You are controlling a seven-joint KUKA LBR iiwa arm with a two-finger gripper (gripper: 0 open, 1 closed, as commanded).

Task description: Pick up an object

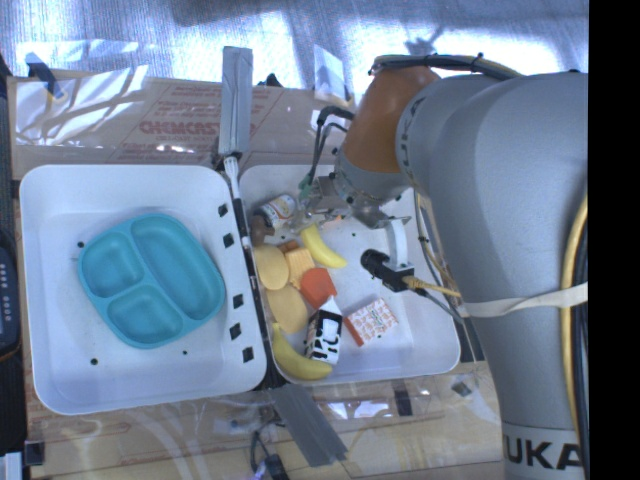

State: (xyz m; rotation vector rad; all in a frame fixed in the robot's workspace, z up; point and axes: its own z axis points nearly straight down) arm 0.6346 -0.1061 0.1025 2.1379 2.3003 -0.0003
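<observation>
1. Camera view, seen from above at a slant: two shallow white bins side by side on the bench, the left bin (60,268) holding a light-blue divided tray (150,278) with three compartments, lying flat near its middle.
2. In the right bin (420,338), a cluster of small objects crowded against the left wall: a small jar (277,209) with a pale label at the far end, a short banana (324,247) just near of it, and a pale yellow round piece (270,266) to the left.
3. Beside those, an orange-yellow block (299,263) and a red-orange wedge (318,286), touching or nearly so; nearer still, a black-and-white carton (324,336) lying over a second, longer banana (297,364) along the near wall.
4. Just right of the carton, a small white-and-red packet (371,320) lying flat, apart from the pile.
5. Reaching in from the right, the grey arm (500,228) with its orange band (385,118), bulking over the right bin's far-right part.
6. Gripper (312,200) low over the far end of the pile, between the jar and the short banana; fingers too hidden by the wrist and cables to tell whether spread or pressed together, nothing visibly pinched.
</observation>
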